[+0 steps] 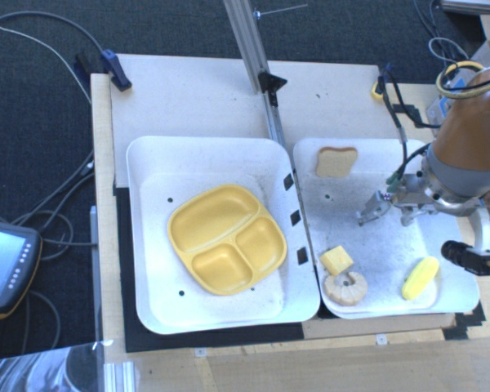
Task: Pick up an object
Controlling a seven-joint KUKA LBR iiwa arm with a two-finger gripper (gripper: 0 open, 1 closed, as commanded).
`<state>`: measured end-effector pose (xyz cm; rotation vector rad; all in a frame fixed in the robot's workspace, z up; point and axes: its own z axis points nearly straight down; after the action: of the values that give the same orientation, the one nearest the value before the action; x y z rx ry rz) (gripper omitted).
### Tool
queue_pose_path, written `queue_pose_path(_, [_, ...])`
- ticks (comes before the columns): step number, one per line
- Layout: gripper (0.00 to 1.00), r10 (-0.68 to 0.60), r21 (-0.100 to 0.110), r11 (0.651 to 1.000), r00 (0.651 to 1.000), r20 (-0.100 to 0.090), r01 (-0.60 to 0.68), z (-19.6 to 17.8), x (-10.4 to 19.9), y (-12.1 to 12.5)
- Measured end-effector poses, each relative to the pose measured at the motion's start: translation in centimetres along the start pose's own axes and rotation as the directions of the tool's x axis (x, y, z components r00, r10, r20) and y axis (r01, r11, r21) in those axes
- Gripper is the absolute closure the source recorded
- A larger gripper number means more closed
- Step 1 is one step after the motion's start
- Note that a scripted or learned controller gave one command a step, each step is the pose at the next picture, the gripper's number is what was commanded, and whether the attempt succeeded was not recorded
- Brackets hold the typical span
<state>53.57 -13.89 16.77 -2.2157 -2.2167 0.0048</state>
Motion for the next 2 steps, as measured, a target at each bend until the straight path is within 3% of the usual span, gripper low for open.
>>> queue_pose_path(1, [0.0, 0.001, 0.001, 1.0, 1.0, 0.0, -0.001, 5.9, -0.7, -0.5])
queue_pose_path(2, [0.0, 0.0, -0.002, 1.0, 1.0, 0.001, 0.0, 7.6, -0.7, -0.6])
